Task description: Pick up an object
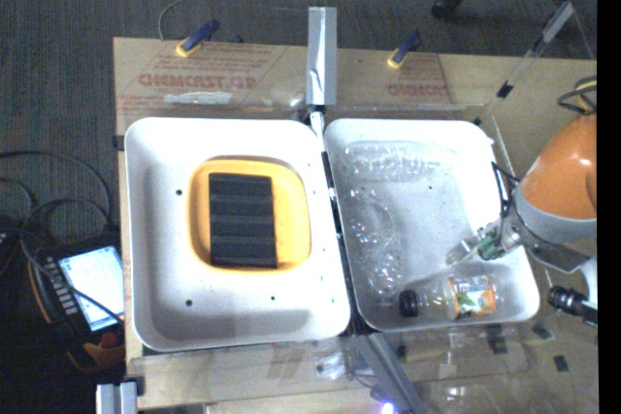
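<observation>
step: we judge approach, nothing lifted | gripper (pixel 470 249) low in right bin (pixel 427 139), just beside bottle (pixel 454 297) | fingers: cannot tell | next: we centre over bottle, descend

arm (pixel 568 194): rounded orange band, glossy, broad | grey collar beneath it, smooth | wrist narrows to pale metal hardware with a small green spot | gripper (pixel 468 250): slim, silvery, blurred | dark cable loops beside the band
</observation>
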